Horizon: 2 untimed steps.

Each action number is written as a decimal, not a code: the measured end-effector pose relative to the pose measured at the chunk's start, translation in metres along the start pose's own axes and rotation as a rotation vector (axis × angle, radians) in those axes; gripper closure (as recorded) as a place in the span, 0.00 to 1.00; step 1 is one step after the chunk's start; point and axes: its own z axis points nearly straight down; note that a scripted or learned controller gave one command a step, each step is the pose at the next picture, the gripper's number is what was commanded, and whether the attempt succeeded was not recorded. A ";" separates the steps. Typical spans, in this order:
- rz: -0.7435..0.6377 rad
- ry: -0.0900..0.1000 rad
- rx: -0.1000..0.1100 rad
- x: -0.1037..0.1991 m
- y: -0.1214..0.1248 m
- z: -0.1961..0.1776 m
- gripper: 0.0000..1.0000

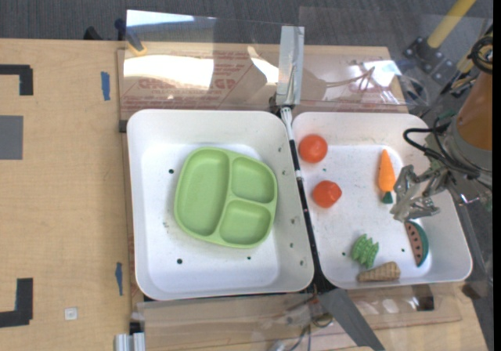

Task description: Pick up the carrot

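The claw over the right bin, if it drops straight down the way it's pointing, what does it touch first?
Probably bare bin floor. The claw hangs just beside the carrot, with the watermelon slice just below it in the view. Depth is unclear from this angle, so it might clip the carrot's green end.

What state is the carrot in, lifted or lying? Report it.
Lying. The carrot rests flat on the right bin floor, with the pincer just beside it.

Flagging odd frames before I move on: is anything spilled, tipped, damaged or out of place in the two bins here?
Nothing stands out. The green divided plate sits flat in the left bin. In the right bin the carrot, two tomatoes, broccoli, cone and watermelon slice lie apart and intact, the gripper beside the carrot.
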 end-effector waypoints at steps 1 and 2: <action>0.060 -0.011 0.006 -0.034 -0.029 -0.110 1.00; -0.214 -0.007 0.004 -0.050 -0.091 -0.083 1.00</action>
